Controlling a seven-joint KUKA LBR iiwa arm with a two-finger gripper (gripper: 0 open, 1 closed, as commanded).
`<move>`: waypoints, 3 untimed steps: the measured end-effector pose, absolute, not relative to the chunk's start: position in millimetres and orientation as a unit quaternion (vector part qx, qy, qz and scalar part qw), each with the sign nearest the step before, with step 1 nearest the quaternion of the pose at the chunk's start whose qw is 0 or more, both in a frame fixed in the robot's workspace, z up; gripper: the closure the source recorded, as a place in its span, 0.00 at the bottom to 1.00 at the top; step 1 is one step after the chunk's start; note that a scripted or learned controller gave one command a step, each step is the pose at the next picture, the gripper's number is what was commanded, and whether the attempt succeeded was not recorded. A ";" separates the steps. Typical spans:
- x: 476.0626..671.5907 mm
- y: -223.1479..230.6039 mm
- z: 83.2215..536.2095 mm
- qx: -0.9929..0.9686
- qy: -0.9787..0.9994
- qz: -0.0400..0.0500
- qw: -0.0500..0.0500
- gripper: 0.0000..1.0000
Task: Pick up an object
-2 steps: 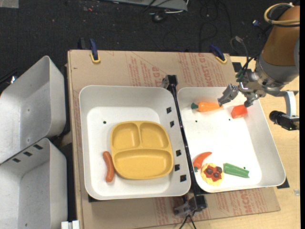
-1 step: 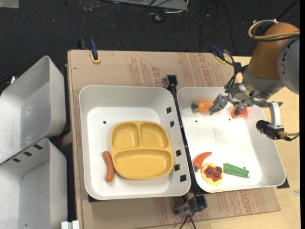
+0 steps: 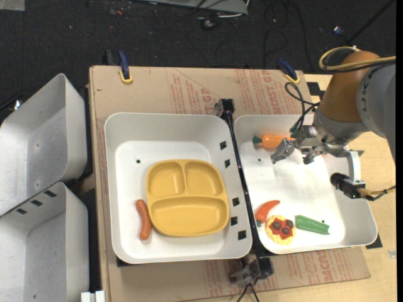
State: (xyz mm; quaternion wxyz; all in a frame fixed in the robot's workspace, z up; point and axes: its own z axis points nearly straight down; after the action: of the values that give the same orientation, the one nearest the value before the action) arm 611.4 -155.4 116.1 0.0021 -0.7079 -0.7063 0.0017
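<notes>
In the right bin (image 3: 352, 231), an orange carrot with a green top (image 3: 271, 141) lies near the far left corner. My gripper (image 3: 295, 155) hangs just right of and slightly nearer than the carrot, with its fingers spread open and nothing between them. Near the front of this bin lie a red pepper (image 3: 267, 209), a small pizza piece (image 3: 281, 228) and a green pod (image 3: 312, 224). The arm's orange band (image 3: 343, 87) shows above the wrist at the right.
The left bin (image 3: 119, 168) holds a yellow divided plate (image 3: 187, 197) and a brown sausage (image 3: 144, 219) beside its left edge. A black divider (image 3: 238, 168) runs between the bins. Two grey trays (image 3: 38, 168) stand off the bench at the left.
</notes>
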 end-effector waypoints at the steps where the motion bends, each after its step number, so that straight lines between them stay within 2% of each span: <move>1: 613.7 -155.3 129.8 -0.708 -0.707 0.000 -0.001 1.00; 3: 613.9 -144.8 220.3 -0.706 -0.708 -0.002 -0.003 1.00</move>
State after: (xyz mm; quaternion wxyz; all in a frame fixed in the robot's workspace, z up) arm 613.9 -144.8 220.3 -0.0030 -0.7059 -0.7083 -0.0018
